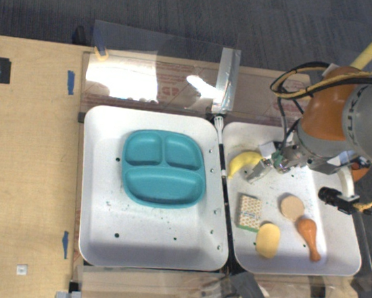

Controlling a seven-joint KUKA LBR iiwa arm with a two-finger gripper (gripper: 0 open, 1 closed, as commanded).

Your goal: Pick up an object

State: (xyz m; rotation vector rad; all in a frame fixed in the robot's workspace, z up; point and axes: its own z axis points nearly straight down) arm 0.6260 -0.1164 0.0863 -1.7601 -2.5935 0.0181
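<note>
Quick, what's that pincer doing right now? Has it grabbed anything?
Pincer: low in the right bin, right beside the banana. Whether it is open, closed or gripping the banana cannot be told from this view.

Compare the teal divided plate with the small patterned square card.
The teal divided plate is large, rounded and moulded into three compartments; the small patterned square card is little, flat and straight-edged. The plate sits in the left white bin, the card in the right white bin. Both lie flat.
</note>
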